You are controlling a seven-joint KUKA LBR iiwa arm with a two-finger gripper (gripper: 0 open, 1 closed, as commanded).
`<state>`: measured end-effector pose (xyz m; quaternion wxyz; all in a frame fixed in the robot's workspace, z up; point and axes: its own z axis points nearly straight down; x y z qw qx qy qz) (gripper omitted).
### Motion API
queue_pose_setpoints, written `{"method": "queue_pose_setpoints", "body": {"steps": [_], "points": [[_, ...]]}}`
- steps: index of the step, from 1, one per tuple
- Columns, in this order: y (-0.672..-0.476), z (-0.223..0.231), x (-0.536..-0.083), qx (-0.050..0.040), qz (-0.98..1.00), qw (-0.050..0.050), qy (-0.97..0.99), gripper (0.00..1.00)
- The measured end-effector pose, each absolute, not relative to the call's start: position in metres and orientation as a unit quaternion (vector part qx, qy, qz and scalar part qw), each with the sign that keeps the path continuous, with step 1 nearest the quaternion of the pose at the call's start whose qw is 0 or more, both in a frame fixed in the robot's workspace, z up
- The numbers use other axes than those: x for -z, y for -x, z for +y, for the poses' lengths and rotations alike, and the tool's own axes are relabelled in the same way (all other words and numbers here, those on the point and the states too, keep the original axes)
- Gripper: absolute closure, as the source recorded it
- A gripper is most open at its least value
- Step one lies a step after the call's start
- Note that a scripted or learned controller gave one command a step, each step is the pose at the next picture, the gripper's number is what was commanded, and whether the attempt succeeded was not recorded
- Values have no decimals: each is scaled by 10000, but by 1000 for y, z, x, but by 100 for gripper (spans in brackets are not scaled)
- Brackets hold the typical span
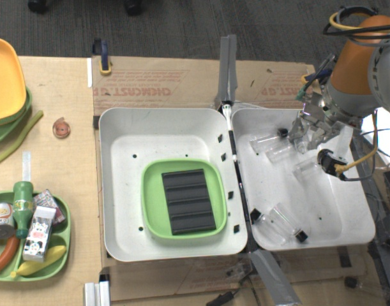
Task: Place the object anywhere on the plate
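1. Left bin [118, 171]: a green plate [153, 199] sits in the middle, leaning toward the near edge, with a dark ribbed block [188, 201] lying flat on it, inside the rim.
2. Right bin [348, 228]: clear plastic pieces. One is near the far-left corner [271, 148], one mid-bin [306, 169], and one by the near-left corner [281, 222] with small black bits beside it.
3. The gripper [307, 134] is low over the far edge of the right bin, close to the far clear piece. Can't tell if the fingers are spread or pressed together, and nothing visible is pinched between them.
4. Task object: judging by the arm's position, probably one of the clear pieces in the right bin, not on the plate yet. The block already rests on the plate, so which one is meant is uncertain.
5. Handling guess: the clear piece looks light, hard and slick, and probably hollow. It is hard to see its edges. It may skid or pop out of a pinch.
6. Best hold: across its narrow width, near the middle, fingers straddling it squarely.
7. The plate's free surface is mostly rim around the block, so a drop onto the block top also counts as on the plate.
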<state>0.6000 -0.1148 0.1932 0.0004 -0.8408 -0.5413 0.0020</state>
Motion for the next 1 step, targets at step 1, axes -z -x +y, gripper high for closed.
{"method": "queue_pose_setpoints", "body": {"steps": [1], "points": [[-600,-115,-193,-19,-5412,2,8409,0]]}}
